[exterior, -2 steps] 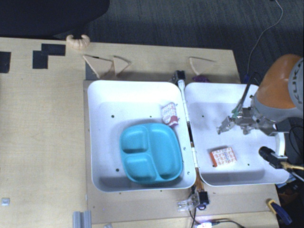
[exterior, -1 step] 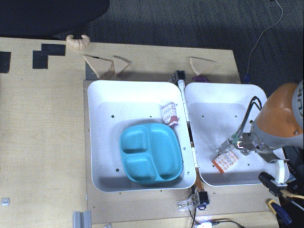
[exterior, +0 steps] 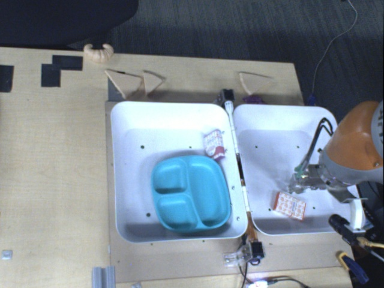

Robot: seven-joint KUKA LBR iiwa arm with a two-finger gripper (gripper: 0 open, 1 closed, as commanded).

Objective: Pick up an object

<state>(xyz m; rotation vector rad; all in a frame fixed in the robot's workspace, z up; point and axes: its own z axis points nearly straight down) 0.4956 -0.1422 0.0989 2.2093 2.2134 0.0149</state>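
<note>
I see a small red-and-white patterned packet lying flat near the front of the right bin. My gripper hangs just above its far edge, the arm reaching in from the right; its grip I cannot tell

Wooden bench, two white bins, dark carpet, black cable

Arm cut by right edge (pincer blurred).
</note>
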